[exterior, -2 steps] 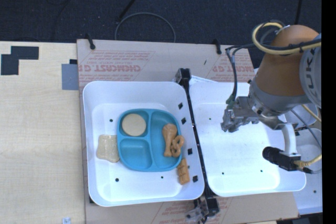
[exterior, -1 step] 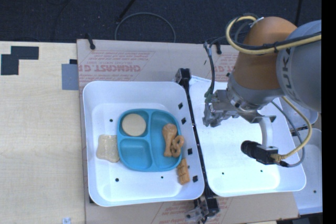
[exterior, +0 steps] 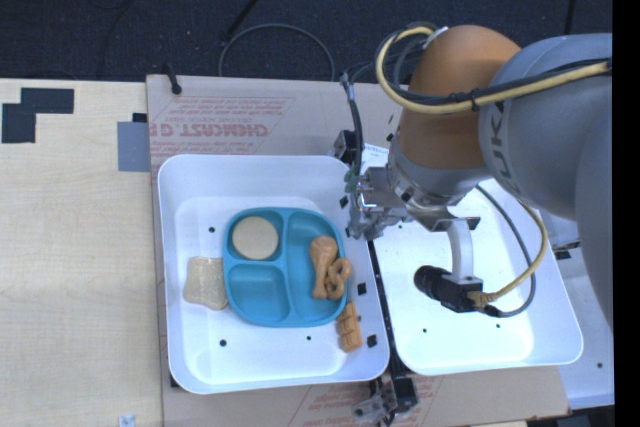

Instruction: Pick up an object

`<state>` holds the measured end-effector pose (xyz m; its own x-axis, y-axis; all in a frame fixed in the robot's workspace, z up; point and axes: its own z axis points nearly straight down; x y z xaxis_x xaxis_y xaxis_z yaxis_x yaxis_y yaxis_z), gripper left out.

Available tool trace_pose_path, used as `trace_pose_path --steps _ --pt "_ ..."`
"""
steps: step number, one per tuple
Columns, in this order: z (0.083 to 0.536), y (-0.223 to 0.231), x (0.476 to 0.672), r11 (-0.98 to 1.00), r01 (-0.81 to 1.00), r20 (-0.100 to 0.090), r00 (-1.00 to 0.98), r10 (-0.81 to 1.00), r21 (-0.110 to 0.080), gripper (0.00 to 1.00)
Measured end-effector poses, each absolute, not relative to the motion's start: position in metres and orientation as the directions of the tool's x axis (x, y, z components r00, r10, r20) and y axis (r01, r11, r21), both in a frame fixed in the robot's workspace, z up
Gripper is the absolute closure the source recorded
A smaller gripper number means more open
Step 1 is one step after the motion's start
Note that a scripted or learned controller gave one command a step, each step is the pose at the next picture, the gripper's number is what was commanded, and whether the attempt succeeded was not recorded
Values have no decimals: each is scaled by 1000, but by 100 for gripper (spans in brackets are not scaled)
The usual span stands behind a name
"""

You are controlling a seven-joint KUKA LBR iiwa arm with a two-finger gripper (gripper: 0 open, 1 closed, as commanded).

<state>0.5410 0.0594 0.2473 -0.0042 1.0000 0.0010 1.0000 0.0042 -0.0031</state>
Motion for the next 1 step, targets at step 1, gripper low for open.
trace_pose_path --steps 1 --pt "233 110 557 4 1000 0 -4 1000 -3 100"
